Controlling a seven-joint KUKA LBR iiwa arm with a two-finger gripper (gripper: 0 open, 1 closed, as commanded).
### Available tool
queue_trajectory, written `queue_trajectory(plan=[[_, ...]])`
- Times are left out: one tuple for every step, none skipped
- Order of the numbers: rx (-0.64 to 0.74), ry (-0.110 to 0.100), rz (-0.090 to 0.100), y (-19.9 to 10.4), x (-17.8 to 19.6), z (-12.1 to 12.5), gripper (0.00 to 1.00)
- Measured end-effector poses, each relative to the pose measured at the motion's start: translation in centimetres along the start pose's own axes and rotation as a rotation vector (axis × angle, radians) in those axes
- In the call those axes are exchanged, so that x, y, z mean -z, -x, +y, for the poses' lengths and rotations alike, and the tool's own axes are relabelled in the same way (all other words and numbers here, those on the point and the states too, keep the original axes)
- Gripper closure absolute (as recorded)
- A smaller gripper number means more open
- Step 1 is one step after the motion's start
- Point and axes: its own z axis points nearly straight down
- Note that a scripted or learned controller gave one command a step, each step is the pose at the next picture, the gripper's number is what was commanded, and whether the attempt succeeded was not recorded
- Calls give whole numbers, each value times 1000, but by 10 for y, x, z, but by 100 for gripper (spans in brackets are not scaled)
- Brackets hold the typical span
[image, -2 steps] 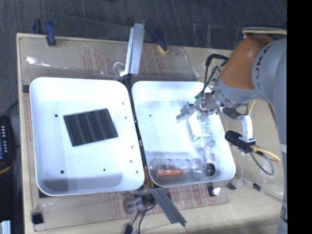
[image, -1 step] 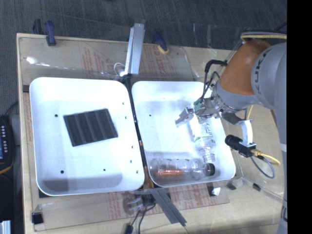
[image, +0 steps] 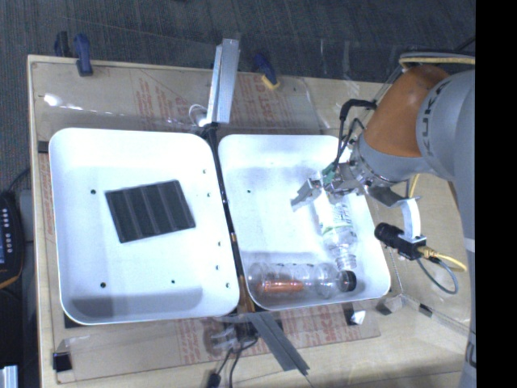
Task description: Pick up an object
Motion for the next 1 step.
queue_trajectory(plan=[[39, -4, 4, -1, -1, -2, 0]])
